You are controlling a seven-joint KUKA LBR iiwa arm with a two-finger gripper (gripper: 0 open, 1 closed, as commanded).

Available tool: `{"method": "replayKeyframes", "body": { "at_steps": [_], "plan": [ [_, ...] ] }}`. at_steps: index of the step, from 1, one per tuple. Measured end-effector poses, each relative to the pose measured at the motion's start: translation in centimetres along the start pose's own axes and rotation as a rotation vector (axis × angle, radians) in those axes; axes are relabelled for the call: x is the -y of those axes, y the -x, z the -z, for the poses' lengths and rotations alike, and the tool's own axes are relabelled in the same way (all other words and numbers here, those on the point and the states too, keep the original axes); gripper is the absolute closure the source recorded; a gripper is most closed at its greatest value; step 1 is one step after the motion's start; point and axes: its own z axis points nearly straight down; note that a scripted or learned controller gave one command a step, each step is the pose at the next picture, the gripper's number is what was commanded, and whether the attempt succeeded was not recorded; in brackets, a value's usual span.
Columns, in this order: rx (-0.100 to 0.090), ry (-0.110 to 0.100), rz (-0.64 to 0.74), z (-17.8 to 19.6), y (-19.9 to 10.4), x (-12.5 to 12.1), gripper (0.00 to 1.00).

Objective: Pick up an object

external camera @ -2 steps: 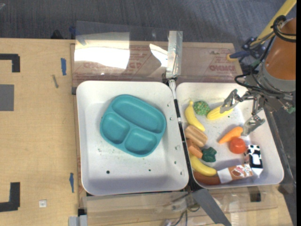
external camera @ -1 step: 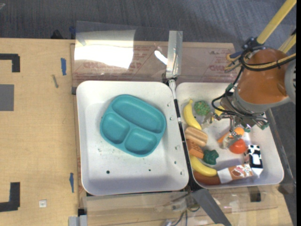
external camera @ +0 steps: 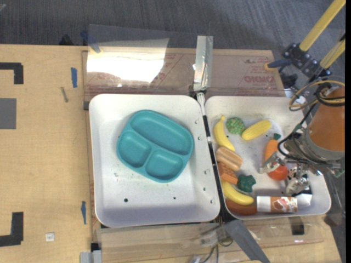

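Observation:
The right bin point(external camera: 321, 204) holds several toy foods: a yellow banana point(external camera: 221, 133), a green broccoli head point(external camera: 236, 125), a yellow corn cob point(external camera: 256, 129), an orange carrot point(external camera: 270, 148), a hot dog bun point(external camera: 229, 158), a dark green piece point(external camera: 245, 182), a second banana point(external camera: 237, 194), a red tomato point(external camera: 278, 172) and a white tube with a red label point(external camera: 283, 203). My gripper point(external camera: 296, 181) hangs low in this bin, just right of the tomato and above the tube. Nothing is visibly held in it.
The left bin point(external camera: 109, 201) carries a teal divided plate point(external camera: 156, 145). A metal divider point(external camera: 202, 64) stands behind the gap between the bins. The arm's orange band point(external camera: 329, 126) and cables overhang the right bin's far right side. Yellow struts point(external camera: 323, 21) cross the top right corner.

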Motion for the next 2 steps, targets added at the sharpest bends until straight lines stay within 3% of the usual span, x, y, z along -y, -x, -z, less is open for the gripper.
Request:
{"method": "replayKeyframes", "body": {
  "at_steps": [1,2],
  "plan": [
    [0.008,-0.004,0.004,1.18,0.54,-0.04,1.0],
    [0.007,-0.003,0.004,1.09,0.51,-0.08,0.0]
  ]
}}
